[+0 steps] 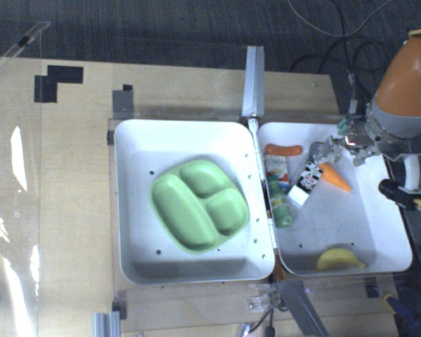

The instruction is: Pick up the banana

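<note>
Banana (pixel 340 260) at the lower edge of the right bin (pixel 396 255), seen from my one overhead camera: it lies with its long axis roughly left to right across the frame, close against the bin's near wall. My gripper (pixel 337 148) sits at the upper right of the frame, over the bin's far end, so the fruit lies almost straight down the frame from it, with most of the bin's floor between them. Whether the gripper is spread or closed I cannot tell from this angle, and I see nothing held in it.

Just below the gripper rests a carrot (pixel 335 178), beside a black-and-white box (pixel 305 182). Along the bin's left wall sit a sausage (pixel 283 149), a small packet (pixel 276 167) and a green bottle (pixel 281 206). The left bin (pixel 133 258) holds a green divided plate (pixel 199 203).
</note>
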Motion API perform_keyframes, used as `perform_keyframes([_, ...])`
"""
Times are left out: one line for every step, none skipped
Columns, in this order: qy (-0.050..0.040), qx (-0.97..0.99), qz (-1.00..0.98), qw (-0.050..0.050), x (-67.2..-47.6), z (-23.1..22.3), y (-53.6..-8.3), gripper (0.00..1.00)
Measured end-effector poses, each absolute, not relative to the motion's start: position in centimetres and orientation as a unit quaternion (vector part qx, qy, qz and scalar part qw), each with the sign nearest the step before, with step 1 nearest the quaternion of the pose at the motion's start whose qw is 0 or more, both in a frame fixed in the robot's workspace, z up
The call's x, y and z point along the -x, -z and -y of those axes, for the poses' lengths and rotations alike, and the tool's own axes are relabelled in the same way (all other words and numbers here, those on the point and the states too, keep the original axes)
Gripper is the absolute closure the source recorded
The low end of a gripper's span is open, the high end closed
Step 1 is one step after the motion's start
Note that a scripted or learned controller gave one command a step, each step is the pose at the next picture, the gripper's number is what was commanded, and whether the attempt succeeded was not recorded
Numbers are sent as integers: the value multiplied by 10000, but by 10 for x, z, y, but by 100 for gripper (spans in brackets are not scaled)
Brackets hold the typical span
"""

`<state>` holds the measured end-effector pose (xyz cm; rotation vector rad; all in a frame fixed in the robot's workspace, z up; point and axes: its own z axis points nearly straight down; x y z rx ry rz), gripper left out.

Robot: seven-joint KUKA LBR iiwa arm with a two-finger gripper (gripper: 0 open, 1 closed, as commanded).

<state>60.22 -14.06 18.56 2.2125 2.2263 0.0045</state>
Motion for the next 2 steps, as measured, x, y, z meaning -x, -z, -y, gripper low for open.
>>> perform_keyframes([-11, -6113, -7914, 21, -522, 199, -126, 0])
perform_keyframes([-22, -5206, -8538, 69, -491, 164, -89, 0])
